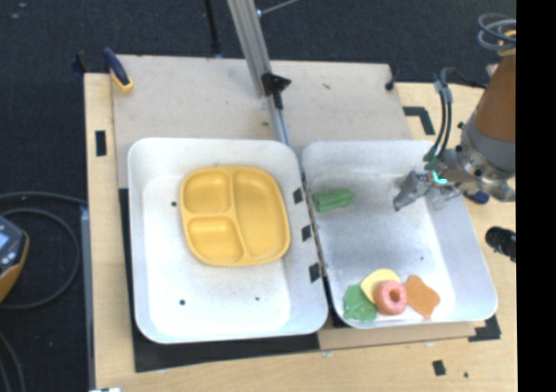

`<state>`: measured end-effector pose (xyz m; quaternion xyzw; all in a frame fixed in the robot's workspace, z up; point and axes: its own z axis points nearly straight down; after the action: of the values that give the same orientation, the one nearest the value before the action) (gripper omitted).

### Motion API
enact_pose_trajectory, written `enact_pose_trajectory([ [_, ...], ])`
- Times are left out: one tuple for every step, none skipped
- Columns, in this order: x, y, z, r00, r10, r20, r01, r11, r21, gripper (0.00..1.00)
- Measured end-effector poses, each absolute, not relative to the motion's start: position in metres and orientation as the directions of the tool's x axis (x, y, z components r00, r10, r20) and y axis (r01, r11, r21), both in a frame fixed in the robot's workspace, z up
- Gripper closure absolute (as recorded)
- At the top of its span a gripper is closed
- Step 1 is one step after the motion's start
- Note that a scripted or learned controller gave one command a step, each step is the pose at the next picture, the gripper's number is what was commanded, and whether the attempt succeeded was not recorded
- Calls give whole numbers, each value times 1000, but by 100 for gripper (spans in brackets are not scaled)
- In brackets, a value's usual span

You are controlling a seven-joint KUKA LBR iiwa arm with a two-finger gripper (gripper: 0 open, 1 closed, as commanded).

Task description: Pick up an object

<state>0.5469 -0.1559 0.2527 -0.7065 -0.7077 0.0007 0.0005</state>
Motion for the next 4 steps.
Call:
enact_pose_trajectory([
  [548, -156, 254, -2, 1000, -1, 1000, 2, 1, 0],
  [546, -149, 208, -1, 1000, 0, 1000, 1, -3, 0],
  [553, -154, 161, 1, 1000, -1, 1000, -1, -2, 0],
  [561, -156, 102, 1, 1000, -1, 1000, -1, -1, 0],
])
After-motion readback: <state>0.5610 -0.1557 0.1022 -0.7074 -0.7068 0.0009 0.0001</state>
